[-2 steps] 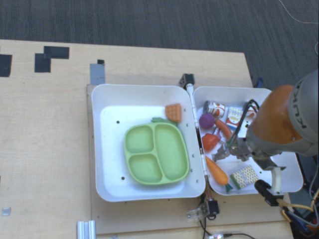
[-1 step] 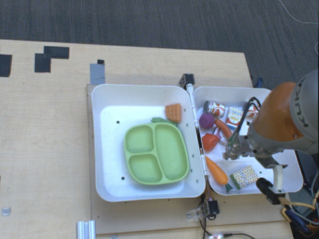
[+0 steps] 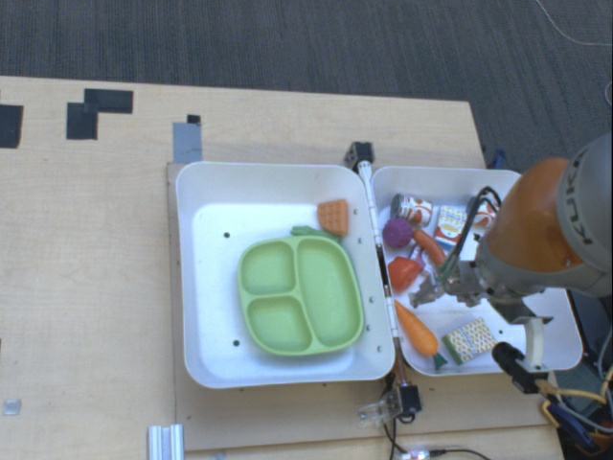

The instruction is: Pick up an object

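Orange carrot [image 3: 416, 328] lies at the right bin's [image 3: 565, 353] near-left corner, checkered block [image 3: 470, 339] beside it. Gripper [image 3: 439, 288] hangs just beyond the carrot, near a red piece [image 3: 403, 272]; finger state cannot be told. Purple ball [image 3: 397, 232] and cans [image 3: 414, 207] farther back.

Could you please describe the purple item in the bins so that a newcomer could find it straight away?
Look in the right-hand white bin, the one the grey and orange arm reaches into. Near that bin's left wall, toward its far end, sits a small round purple toy. It is the only purple thing there; the orange carrot and red piece lie nearer the camera.
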Controlling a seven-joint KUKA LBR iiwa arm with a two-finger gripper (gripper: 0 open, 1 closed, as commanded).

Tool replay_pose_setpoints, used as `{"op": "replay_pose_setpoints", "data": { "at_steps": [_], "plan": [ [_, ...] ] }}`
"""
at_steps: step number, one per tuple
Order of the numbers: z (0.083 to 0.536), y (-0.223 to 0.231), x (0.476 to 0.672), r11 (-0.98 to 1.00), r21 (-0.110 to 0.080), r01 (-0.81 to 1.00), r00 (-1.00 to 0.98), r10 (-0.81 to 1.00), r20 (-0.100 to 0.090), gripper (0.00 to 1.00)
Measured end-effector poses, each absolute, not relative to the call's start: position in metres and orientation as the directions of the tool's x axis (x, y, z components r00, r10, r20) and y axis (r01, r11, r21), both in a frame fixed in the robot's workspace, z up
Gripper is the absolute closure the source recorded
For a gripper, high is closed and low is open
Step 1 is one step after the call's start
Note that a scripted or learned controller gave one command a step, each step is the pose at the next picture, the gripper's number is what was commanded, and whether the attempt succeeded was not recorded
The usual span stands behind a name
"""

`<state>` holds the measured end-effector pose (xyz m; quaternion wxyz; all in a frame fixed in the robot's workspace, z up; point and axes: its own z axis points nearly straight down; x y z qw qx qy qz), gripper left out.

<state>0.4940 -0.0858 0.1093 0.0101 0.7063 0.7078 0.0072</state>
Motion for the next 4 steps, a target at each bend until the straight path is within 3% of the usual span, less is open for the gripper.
{"op": "replay_pose_setpoints", "data": {
  "at_steps": [1,2,3,4],
  "plan": [
    [0.088,-0.087,0.491,-0.003,0.018,1.0,0.003,1.0,-0.008,0.0],
    [0.099,-0.085,0.492,0.0,0.02,1.0,0.0,1.0,-0.005,1.0],
    [0.099,-0.085,0.492,0.0,0.019,1.0,0.0,1.0,-0.005,0.0],
    [0.109,-0.084,0.493,0.002,0.023,1.0,-0.002,1.0,-0.005,1.0]
  ]
}}
